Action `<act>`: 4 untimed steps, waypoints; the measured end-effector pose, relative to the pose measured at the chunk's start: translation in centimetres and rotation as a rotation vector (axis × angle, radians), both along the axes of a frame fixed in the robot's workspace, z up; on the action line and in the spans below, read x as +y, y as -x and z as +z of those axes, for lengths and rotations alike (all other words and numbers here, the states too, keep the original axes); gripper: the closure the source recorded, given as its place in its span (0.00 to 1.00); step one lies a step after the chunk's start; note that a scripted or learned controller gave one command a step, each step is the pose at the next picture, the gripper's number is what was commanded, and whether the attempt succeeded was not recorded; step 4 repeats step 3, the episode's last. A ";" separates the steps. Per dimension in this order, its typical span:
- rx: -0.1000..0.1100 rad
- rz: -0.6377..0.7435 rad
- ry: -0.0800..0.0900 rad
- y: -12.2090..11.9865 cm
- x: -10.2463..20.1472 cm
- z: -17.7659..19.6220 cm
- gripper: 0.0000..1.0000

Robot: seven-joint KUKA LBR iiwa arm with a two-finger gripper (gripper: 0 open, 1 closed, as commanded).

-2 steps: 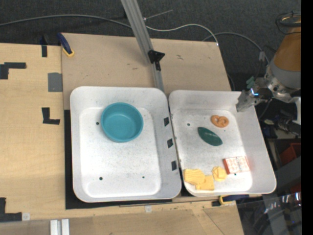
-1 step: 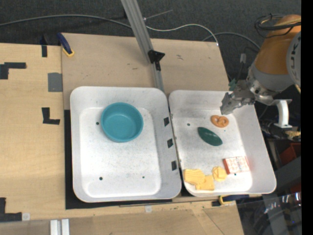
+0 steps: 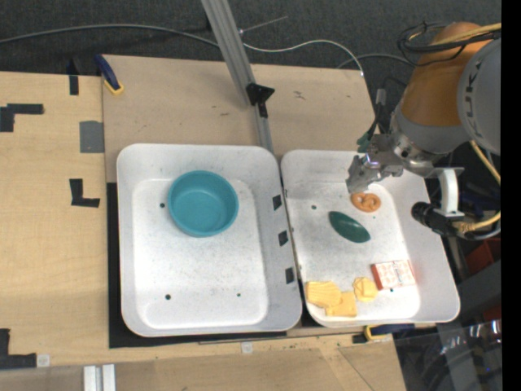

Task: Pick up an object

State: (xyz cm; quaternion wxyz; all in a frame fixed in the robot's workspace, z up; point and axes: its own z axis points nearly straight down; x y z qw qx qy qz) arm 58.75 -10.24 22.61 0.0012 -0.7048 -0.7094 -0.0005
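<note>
My hand (image 3: 364, 179), its grip state impossible to tell, hovers over the orange piece (image 3: 365, 201) in the right bin (image 3: 431, 300), approaching; next, descend and close.

dark carpet floor (image 3: 122, 2) behind a wooden bench (image 3: 49, 218) marked with black tape.

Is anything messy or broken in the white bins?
Nothing looks broken or spilled. The teal bowl sits upright in the left bin; the small items lie loose in the right bin, below the pincer.
</note>
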 end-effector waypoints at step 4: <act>0.003 0.000 0.001 5.3 15.5 0.7 1.00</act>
